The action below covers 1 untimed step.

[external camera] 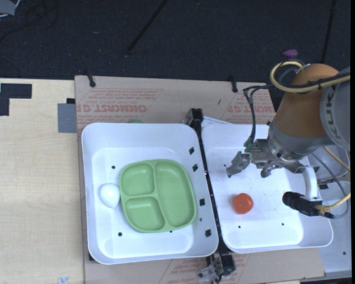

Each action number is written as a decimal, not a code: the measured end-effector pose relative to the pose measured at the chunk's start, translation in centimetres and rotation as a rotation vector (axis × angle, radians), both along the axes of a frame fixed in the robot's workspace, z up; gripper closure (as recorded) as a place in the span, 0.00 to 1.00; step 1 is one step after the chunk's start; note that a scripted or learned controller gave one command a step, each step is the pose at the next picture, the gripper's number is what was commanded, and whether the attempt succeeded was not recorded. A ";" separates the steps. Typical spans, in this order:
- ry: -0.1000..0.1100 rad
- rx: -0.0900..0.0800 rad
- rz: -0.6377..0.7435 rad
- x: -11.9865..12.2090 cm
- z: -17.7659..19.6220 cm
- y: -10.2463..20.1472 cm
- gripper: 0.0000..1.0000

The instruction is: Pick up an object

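In the camera view, the pincer (251, 165) hangs over the right bin (266, 238), its two dark fingers splayed apart with only white bin floor between them, so it grips nothing. The likeliest thing to pick, a small red-orange ball (243, 203), lies on the floor of that bin at about six o'clock from the pincer, near it but not touching. I judge the main risk to be the ball's roundness: if the fingers come down off-centre, one tip may nudge it and send it rolling toward the bin wall, and the close would catch air. In the left bin (97, 158) a green divided plate (157, 195) lies flat, with a white egg-like thing (109, 194) touching its nine o'clock edge; both are well apart from the pincer across the divider.
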<state>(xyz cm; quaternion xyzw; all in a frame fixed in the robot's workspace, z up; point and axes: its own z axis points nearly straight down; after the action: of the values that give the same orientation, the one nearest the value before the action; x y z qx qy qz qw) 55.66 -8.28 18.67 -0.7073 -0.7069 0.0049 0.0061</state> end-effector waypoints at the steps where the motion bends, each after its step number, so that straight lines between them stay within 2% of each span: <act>1: -0.014 -0.002 0.002 0.3 0.7 0.0 0.00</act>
<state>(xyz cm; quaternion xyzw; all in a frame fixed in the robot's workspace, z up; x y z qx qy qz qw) 55.97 -8.32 19.37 -0.7068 -0.7075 0.0006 0.0006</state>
